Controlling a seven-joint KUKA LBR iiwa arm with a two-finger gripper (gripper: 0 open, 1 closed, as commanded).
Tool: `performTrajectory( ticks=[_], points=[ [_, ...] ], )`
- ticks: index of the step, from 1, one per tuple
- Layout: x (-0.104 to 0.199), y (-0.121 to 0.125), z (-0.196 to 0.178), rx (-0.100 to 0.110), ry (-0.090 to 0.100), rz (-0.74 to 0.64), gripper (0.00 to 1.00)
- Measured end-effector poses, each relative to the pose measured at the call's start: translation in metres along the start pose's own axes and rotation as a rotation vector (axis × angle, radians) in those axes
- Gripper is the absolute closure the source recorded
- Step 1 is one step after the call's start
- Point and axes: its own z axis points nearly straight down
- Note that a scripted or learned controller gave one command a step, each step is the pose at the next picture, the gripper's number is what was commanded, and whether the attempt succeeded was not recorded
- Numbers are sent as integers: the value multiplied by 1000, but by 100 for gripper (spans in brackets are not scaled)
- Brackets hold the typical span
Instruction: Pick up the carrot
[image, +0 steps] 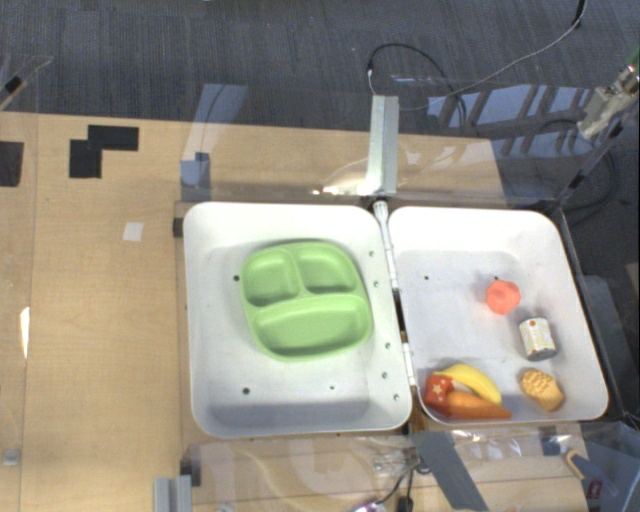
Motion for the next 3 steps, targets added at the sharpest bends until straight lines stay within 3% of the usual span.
performTrajectory(
  ticks=[2, 3],
  points=[
    [0, 6, -19, -7, -4, -6, 100],
    [73, 30, 0, -1, 1, -297, 100]
  ],
)
